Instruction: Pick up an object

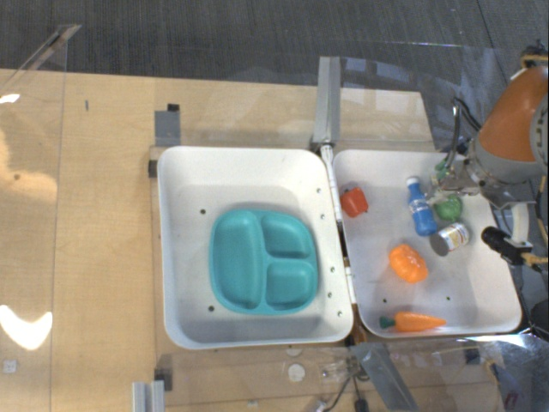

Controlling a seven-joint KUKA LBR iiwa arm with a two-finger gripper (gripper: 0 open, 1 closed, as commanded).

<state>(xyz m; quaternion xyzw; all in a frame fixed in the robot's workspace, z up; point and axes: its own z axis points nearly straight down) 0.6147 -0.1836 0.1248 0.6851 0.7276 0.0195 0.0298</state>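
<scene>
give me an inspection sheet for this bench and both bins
surface: wooden bench bearing two white bins side by side
job's things: right bin holds a red block, blue bottle, green ball, small can, orange fruit, carrot
clutter: teal divided plate in the left bin
grippers: gripper over the right bin's far right, by the green ball; grasp unclear
cables: black cable by the arm
surroundings: dark grey floor beyond the bench

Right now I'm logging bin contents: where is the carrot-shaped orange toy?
The carrot-shaped orange toy lies in the right white bin, against its near wall, just below the rounded orange fruit toy.
</scene>
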